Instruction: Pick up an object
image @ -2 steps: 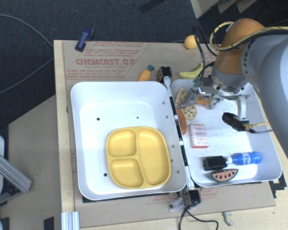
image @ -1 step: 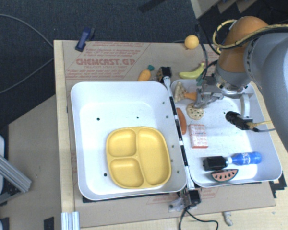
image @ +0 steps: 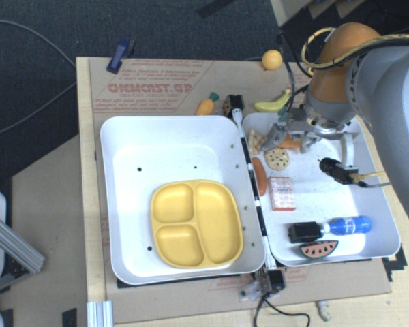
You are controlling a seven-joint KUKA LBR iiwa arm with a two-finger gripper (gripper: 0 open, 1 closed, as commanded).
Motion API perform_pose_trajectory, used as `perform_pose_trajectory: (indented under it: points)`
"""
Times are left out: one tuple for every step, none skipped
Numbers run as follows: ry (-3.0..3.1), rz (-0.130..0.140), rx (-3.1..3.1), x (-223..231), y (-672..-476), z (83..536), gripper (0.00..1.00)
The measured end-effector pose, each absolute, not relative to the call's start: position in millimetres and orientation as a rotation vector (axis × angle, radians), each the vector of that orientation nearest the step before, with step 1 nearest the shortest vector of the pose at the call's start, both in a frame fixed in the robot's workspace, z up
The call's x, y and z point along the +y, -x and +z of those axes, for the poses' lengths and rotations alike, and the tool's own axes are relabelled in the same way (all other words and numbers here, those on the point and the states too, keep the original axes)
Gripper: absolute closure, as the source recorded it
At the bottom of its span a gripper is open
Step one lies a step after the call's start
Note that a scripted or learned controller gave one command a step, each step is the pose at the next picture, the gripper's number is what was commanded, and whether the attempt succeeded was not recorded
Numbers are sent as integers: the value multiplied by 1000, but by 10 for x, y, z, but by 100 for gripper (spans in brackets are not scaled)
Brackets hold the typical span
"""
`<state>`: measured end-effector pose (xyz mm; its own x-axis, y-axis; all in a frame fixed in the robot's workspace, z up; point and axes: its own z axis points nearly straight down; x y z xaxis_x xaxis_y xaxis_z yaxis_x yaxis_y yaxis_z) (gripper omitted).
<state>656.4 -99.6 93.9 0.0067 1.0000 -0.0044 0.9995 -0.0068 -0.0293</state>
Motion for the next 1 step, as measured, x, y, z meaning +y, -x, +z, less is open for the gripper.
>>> perform_pose_trajectory:
  points:
    - [2212,38,-2198,-1040,-6601,839,0]
